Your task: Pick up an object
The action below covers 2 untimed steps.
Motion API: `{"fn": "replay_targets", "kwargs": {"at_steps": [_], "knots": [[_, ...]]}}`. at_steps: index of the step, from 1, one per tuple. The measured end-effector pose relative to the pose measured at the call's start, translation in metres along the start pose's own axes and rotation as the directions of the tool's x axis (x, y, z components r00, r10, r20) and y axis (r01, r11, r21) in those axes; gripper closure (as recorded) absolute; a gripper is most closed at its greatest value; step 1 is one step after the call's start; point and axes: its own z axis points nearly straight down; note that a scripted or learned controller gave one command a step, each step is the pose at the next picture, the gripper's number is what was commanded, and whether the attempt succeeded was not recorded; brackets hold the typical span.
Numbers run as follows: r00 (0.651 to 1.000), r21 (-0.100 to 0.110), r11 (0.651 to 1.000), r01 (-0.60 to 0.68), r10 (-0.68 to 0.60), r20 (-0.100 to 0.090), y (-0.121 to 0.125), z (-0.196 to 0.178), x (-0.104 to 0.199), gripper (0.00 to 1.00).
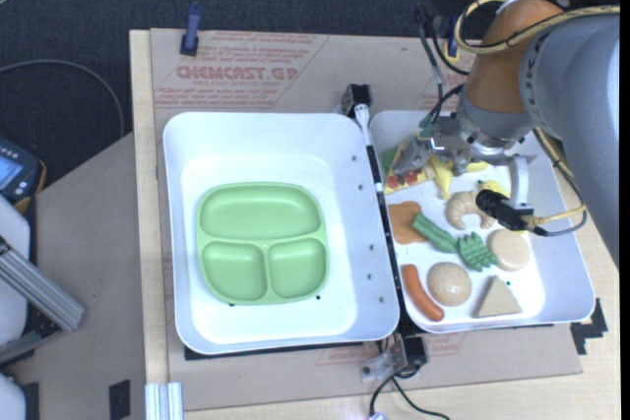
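My gripper (pixel 430 152) is low in the far part of the right bin (pixel 566 285), under the orange-banded wrist. It hangs right over a yellow banana-shaped piece (pixel 444 176) and a small cluster of red, yellow and green toy food (pixel 402 168). Whether it touches them cannot be told. Toy food fills this bin: an orange piece (pixel 404 217), a green leafy piece (pixel 451 242), a round bun (pixel 449 282), a red sausage (pixel 423 296), a beige wedge (pixel 497 298), a cream disc (pixel 510 250) and a pale croissant shape (pixel 462 209).
The left bin (pixel 187 152) holds a green divided plate (pixel 261 241). A black clip (pixel 357 98) sits at the far end of the wall between the bins. The arm's grey body (pixel 581 84) covers the right bin's far right corner. Cables (pixel 551 221) trail over it.
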Motion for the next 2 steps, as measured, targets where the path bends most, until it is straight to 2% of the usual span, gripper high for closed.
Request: {"fn": "replay_targets", "kwargs": {"at_steps": [1, 2], "knots": [[1.000, -0.008, 1.000, -0.002, 0.002, 0.002, 0.001, -0.014, -0.002, 1.00], [1.000, -0.008, 1.000, 0.008, -0.008, -0.006, -0.012, -0.102, 0.108, 1.00]]}}
